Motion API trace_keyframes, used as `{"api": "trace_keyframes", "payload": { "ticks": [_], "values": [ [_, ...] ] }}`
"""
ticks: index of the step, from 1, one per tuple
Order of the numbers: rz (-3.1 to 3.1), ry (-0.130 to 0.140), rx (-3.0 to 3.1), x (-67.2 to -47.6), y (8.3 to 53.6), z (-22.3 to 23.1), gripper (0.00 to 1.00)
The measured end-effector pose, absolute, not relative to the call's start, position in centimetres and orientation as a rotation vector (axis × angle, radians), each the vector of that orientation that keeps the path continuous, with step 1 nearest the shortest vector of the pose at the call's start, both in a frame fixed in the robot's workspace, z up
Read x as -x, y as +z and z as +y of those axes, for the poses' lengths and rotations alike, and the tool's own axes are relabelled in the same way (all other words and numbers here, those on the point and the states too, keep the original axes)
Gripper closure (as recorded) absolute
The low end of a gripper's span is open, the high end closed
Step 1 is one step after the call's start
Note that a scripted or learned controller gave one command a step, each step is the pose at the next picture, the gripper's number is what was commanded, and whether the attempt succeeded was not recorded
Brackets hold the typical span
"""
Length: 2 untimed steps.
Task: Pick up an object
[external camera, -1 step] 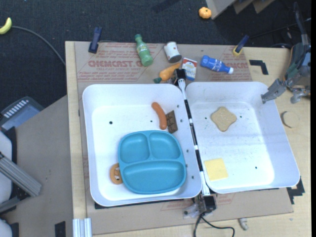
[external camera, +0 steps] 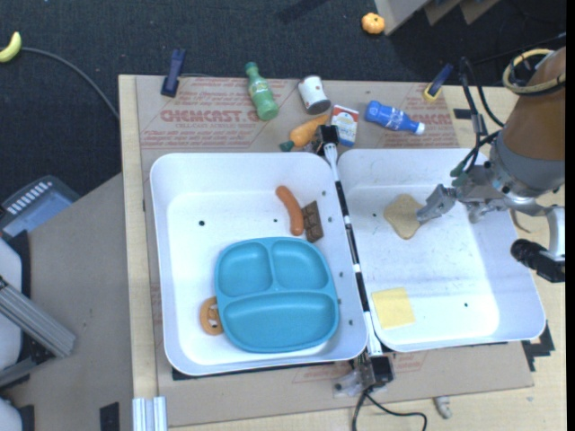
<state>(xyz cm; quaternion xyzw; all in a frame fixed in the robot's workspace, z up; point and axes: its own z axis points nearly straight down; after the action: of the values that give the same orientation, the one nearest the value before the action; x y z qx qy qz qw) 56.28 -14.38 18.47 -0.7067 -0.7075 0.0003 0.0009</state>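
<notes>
We see the gripper (external camera: 435, 206) low in the right bin (external camera: 503, 326), near its far edge, just beside the tan cookie (external camera: 403, 215). We cannot tell how far open it is, or whether it grips anything.

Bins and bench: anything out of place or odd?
Yes. A green bottle, blue bottle, can and carrot lie strewn on the bench behind the bins, and a pretzel sits half tucked under the plate.

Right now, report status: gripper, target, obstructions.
Gripper low in right bin, beside tan piece. Nothing seen held. Yellow square apart, nearer front.
</notes>
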Motion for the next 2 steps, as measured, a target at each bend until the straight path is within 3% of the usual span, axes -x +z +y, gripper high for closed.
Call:
{"api": "trace_keyframes", "payload": {
  "ticks": [1,2],
  "values": [
    [-2.224,-0.002,2.222,-62.8,9.2,-12.3,0.00],
    [-2.227,-0.003,2.226,-62.3,8.8,-10.8,0.00]
  ]
}}
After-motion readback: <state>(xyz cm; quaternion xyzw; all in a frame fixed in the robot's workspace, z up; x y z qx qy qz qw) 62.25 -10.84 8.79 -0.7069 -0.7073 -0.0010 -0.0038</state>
